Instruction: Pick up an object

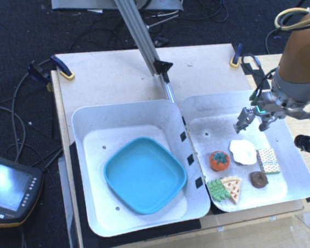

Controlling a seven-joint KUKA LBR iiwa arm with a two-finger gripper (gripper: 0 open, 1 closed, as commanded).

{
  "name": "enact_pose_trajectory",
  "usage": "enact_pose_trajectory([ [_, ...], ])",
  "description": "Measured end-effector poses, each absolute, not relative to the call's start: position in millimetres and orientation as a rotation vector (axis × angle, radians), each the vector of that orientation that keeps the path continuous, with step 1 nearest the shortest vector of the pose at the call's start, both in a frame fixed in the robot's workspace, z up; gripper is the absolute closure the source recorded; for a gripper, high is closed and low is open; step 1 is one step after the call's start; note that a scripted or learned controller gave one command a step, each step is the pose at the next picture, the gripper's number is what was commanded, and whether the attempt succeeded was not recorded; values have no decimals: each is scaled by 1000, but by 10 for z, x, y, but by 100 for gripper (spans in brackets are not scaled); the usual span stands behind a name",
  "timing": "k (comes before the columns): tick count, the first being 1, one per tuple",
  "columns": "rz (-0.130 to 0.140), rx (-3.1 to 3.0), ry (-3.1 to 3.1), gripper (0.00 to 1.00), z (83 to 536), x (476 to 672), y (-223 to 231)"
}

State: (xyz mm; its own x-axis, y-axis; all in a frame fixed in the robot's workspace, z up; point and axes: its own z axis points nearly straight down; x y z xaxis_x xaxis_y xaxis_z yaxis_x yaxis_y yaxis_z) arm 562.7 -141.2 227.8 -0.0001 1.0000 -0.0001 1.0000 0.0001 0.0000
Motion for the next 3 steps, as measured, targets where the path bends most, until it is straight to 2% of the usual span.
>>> enact_pose_trajectory([
  [1, 0, 2221, 2222, 0, 2278, 5627, -1412],
  [3, -5, 2225, 2225, 0, 1194, 5625, -1450],
])
